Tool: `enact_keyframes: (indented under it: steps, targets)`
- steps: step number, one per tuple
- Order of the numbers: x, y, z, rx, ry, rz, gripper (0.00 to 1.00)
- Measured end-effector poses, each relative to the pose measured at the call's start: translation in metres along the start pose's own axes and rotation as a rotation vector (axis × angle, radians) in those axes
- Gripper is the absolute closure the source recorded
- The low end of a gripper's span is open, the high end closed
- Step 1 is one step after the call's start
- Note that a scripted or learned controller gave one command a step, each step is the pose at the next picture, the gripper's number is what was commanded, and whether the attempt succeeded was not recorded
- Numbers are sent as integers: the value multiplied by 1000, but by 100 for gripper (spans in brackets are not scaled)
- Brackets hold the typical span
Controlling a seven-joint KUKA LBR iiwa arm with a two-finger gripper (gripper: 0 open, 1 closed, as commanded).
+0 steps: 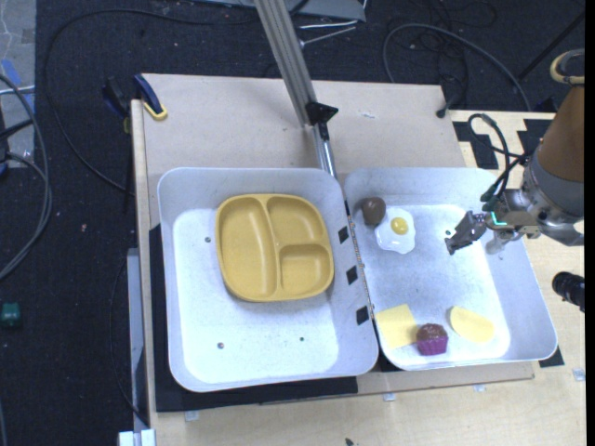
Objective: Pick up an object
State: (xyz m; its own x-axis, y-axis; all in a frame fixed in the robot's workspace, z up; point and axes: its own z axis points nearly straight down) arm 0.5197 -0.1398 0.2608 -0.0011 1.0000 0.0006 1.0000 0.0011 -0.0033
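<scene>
While tool (462, 237) hangs over right bin (521, 277), finger state indeterminate, fried egg (397, 231) lies nearby, toward bin divider, apart.

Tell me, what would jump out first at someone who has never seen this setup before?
Probably the big yellow divided plate, alone in the left bin. Next, the toy food scattered in the right bin: a fried egg beside a brown lump near the far edge, and a yellow slice, a purple piece and a yellow wedge along the near edge. The gripper hangs over that bin's right side.
</scene>
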Motion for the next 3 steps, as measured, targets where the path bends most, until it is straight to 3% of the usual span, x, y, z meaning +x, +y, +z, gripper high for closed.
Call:
enact_keyframes:
  steps: [1, 3]
  targets:
    - [0, 1, -1, -3, 0, 0, 0]
    - [2, 10, 108, 1, 0, 1, 0]
